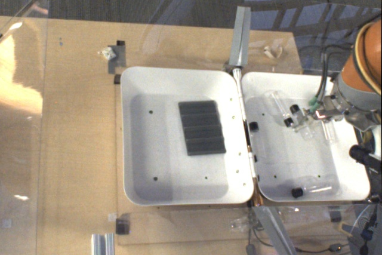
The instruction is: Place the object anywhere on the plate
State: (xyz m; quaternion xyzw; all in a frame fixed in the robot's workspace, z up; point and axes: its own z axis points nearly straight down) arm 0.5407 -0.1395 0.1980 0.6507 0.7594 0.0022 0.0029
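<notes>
Lying flat in the left bin, centre of frame: dark grey ribbed rectangular plate (202, 127), turned slightly, resting on the white floor.

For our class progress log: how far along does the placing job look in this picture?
Nothing looks placed yet: the dark grey ribbed rectangular plate in the left white bin is bare. The gripper sits over the right white bin, near clear plastic items. Grasping, carrying and placing seem to remain.

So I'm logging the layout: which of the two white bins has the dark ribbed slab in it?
The left bin: the dark ribbed slab lies on its floor. The right bin holds small clear pieces instead.
</notes>
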